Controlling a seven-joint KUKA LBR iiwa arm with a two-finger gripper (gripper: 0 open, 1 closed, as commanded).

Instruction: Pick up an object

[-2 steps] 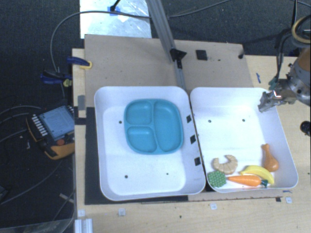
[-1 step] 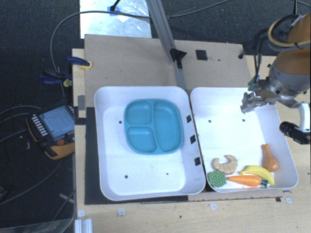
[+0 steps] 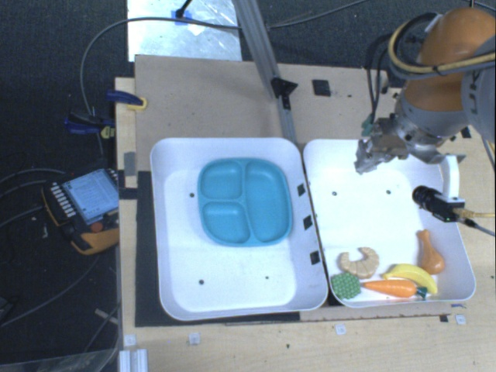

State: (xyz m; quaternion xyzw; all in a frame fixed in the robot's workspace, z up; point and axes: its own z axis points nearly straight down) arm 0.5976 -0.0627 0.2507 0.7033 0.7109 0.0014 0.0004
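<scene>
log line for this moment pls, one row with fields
arm: over right bin far end | gripper: nothing seen held | food: carrot, banana, near corner | left bin: blue plate

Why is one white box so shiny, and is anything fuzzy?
In the camera view, bright light washes out the right bin near its upper left; the arm's orange band looks a bit blurred, while the blue plate and toy foods stay sharp.

A tan surface (image 3: 209, 99) sits on dark carpeted floor (image 3: 54, 53). Behind it lies a bright, shiny floor patch (image 3: 167, 18), crossed by a grey metal pole (image 3: 256, 29). Loose black cables (image 3: 93, 45) and a small handheld device (image 3: 84, 200) lie to the left.
</scene>
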